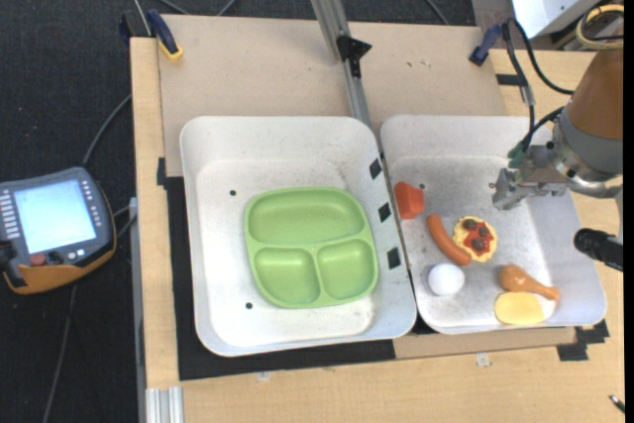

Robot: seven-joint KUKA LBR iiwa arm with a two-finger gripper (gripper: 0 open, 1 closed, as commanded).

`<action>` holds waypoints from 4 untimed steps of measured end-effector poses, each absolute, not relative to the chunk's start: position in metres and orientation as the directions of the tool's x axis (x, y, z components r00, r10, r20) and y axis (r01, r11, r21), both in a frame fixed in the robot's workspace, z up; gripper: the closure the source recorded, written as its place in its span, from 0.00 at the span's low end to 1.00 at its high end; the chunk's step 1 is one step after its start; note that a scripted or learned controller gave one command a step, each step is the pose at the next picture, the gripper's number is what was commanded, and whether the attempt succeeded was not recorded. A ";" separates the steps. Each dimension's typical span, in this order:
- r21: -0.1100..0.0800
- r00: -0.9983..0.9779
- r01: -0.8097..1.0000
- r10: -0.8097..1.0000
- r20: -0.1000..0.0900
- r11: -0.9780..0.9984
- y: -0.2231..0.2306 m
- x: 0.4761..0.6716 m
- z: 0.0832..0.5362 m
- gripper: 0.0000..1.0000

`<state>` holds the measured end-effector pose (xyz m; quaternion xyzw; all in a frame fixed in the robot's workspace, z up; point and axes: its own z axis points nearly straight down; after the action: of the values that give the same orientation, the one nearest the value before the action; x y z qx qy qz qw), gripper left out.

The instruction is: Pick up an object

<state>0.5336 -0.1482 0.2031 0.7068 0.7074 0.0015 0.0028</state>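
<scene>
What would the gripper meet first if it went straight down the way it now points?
Most likely the bare floor of the right bin. The gripper hangs over its upper part, with the small pizza nearer the camera and the orange block off to the side. Depth is hard to judge from this slant.

We see the divided plate (pixel 312 246) in the left bin (pixel 213 146); in the right bin (pixel 436 139), sausage (pixel 448 239) left of pizza (pixel 475 238), egg (pixel 445 279) in front.

arm (pixel 602 114) cut off at right edge
</scene>
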 end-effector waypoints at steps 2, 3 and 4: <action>-0.003 -0.007 1.000 1.000 0.003 0.007 -0.091 0.547 0.241 1.00; 0.002 -0.007 1.000 1.000 0.002 0.007 -0.044 0.562 0.245 1.00; 0.002 -0.005 1.000 1.000 0.001 0.005 0.002 0.579 0.238 1.00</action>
<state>0.5794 0.0017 0.2385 0.7052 0.7090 0.0009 0.0002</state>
